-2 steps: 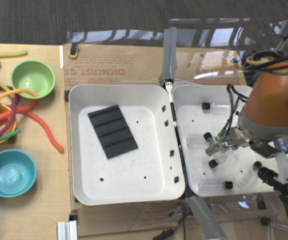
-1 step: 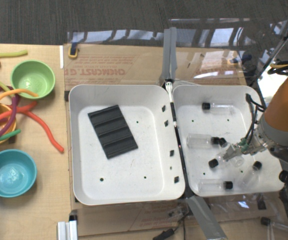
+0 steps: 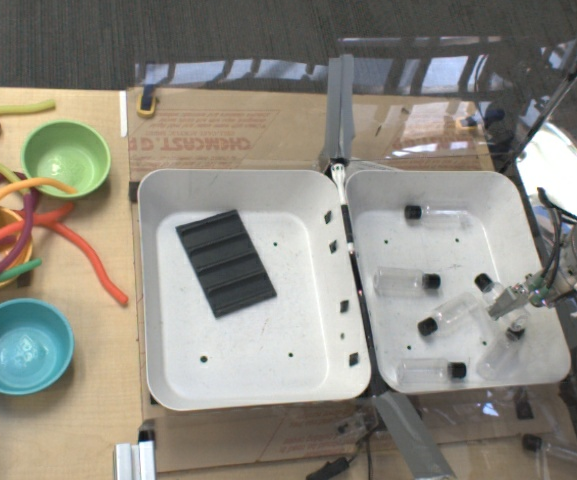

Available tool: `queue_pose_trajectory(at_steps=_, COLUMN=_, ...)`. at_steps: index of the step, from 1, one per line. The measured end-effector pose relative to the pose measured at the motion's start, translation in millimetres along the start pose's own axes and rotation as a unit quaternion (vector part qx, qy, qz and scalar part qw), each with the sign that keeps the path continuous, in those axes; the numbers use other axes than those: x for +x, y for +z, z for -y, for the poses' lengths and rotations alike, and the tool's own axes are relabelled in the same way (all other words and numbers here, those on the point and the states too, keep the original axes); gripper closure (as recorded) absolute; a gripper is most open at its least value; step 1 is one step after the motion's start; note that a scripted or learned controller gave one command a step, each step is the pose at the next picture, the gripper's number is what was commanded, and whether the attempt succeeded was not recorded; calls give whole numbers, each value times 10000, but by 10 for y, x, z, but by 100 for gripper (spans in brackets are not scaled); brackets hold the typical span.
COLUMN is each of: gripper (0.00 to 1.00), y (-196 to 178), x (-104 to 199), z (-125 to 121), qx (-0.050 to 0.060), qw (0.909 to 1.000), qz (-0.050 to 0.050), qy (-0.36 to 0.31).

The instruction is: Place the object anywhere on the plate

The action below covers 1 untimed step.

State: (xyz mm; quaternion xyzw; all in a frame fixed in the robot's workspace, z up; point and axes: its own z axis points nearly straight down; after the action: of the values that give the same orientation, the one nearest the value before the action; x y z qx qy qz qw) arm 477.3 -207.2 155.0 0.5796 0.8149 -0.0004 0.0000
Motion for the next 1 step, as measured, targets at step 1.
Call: queue_pose_trajectory(at_steps=1, gripper=100, y=504, x=-134, z=11, qx=-39, qw=9989, qz=8, qy=-474)
